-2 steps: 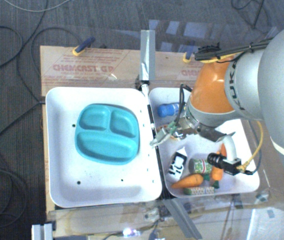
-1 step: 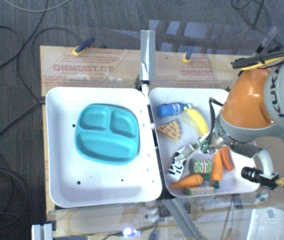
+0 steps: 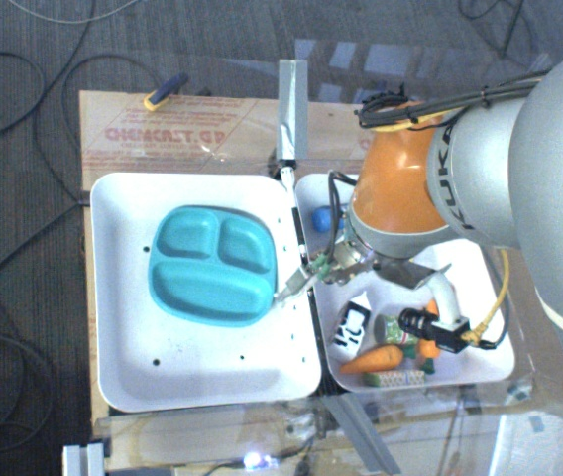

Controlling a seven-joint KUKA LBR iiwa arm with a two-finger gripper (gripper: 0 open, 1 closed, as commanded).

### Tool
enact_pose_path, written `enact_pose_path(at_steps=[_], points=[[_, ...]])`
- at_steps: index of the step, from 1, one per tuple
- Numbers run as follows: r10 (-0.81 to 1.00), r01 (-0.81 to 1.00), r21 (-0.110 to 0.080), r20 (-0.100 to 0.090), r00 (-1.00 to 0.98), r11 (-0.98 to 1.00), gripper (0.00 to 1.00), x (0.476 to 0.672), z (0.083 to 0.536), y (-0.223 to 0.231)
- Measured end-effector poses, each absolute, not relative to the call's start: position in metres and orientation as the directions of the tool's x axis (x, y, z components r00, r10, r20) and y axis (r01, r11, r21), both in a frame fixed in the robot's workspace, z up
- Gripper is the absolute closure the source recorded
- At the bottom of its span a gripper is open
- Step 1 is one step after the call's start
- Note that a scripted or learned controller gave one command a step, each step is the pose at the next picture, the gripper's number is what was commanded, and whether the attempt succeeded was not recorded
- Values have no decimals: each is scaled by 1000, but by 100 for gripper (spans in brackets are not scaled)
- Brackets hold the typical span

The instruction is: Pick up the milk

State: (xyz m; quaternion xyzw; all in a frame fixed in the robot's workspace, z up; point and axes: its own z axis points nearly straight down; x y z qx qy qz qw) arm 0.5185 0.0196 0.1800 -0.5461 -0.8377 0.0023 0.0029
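The gripper (image 3: 306, 278) hangs over the ridge where the two white bins meet, its thin metal fingers (image 3: 291, 288) pointing toward eight o'clock, at the near edge of the teal divided plate (image 3: 212, 263). Whether those fingers are spread or pressed together cannot be told from this slanted view; nothing is visibly caught between them. Their tips lie just beside, perhaps touching, the plate's rim at its four o'clock side.

The plate sits in the left bin (image 3: 123, 365). The arm (image 3: 460, 167), grey with its orange band, covers much of the right bin (image 3: 500, 360).

The milk (image 3: 352, 326), a small white carton with dark printing, lies in the right bin at about four o'clock from the gripper, near it but apart. An orange carrot (image 3: 373, 360) lies just beside the carton at its five o'clock. A small blue object (image 3: 321, 220) lies at the bin's far left corner, at twelve o'clock from the gripper.
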Motion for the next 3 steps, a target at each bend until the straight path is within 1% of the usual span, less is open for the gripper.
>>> enact_pose_path(at_steps=[1,2,3], points=[[920,920,-6,-2,-391,391,0,518,257,-45],[994,994,-7,0,-109,109,0,504,187,-72],[992,992,-3,3,-128,128,0,488,108,-107]])
